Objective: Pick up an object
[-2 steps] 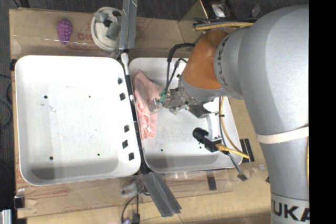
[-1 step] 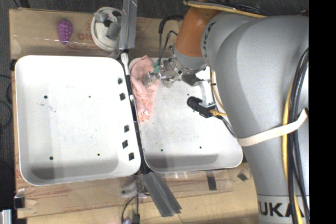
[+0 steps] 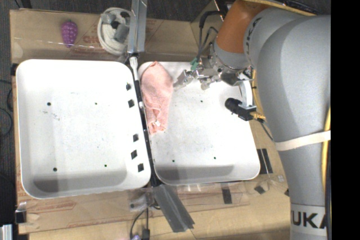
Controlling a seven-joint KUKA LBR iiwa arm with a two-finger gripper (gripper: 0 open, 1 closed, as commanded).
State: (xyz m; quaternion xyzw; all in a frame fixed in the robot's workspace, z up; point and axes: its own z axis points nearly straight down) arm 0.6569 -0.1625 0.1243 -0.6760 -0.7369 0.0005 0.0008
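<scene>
Camera view shows the claw point(image 3: 185, 77) low over the right bin's point(image 3: 225, 168) far edge, just beside the pink cloth point(image 3: 156, 97); whether it is spread or pressed together I cannot tell. The cloth lies crumpled along that bin's left wall, against the divider. Risk, as I judge it: so close to the wall, a finger could strike the rim, or nip only a loose fold that slips free on lifting. The cloth looks soft, limp, pale pink, bunched lengthwise.
</scene>
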